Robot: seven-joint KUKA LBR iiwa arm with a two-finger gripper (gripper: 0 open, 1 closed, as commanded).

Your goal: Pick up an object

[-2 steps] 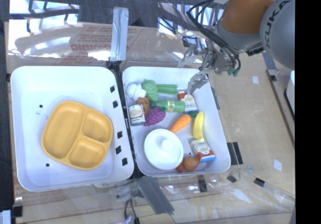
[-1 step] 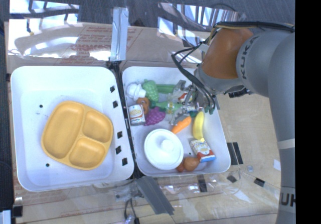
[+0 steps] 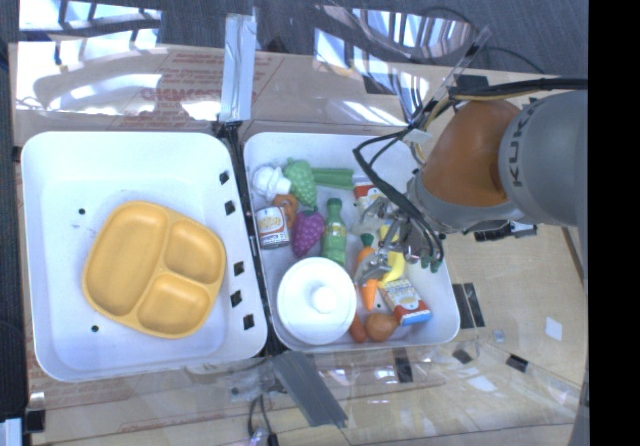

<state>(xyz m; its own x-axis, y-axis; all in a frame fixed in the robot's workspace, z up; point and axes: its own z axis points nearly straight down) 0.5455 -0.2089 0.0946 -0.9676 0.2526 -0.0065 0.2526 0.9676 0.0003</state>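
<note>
Nearest us, a white bowl (image 3: 316,301) sits at the right bin's (image 3: 440,319) front edge amid crowded toy food. We cannot tell the state of the gripper (image 3: 388,239), low over clutter near a small carton (image 3: 405,301). Tight packing risks a missed or double grasp.

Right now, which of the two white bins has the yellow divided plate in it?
The left bin holds the yellow plate, lying alone. The right bin, where the arm reaches in, is crowded with toy food and a white bowl.
</note>
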